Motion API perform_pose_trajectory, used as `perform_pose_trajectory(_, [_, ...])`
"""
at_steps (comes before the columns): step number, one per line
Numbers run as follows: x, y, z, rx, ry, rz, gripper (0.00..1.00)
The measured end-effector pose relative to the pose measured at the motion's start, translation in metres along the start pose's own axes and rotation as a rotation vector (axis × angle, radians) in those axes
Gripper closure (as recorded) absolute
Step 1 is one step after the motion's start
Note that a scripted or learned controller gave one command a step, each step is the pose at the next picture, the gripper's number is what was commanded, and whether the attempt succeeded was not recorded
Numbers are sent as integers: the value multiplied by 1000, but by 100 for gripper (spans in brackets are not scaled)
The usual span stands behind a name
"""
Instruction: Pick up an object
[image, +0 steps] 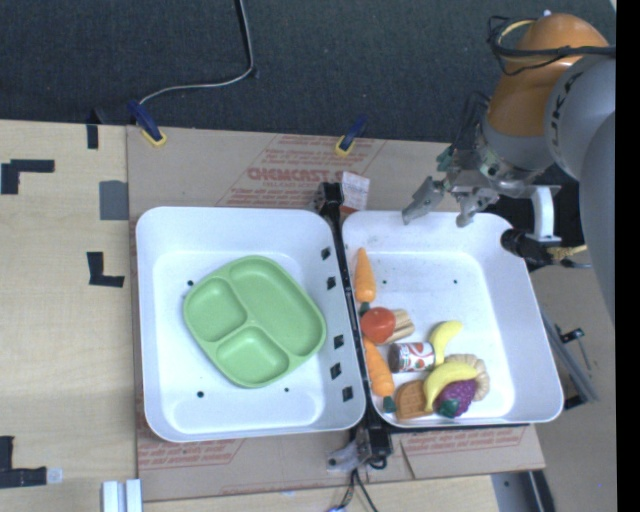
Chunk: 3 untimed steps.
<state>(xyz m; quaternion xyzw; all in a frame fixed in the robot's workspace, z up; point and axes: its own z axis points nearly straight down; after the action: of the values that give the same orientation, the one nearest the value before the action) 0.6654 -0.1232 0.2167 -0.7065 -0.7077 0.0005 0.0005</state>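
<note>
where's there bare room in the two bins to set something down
Right bin: the far half is bare, between the gripper and the banana. Its near half is crowded with toy food, including two carrots. Left bin: the green tray fills the middle, leaving bare strips around it.

We are seeing even, bright overhead lighting, with the white bins (150, 300) glaring slightly and casting soft shadows. We are getting a fairly sharp picture, grainy in the dark carpet (300, 50) above.
</note>
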Motion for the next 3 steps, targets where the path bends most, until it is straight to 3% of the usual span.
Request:
perform_pose_trajectory(1, [-15,-101,59,2,1,2,0])
perform_pose_trajectory(2, [-47,-128,131,-3,0,1,0])
perform_pose_trajectory(3, [-48,-127,120,-7,-3,2,100])
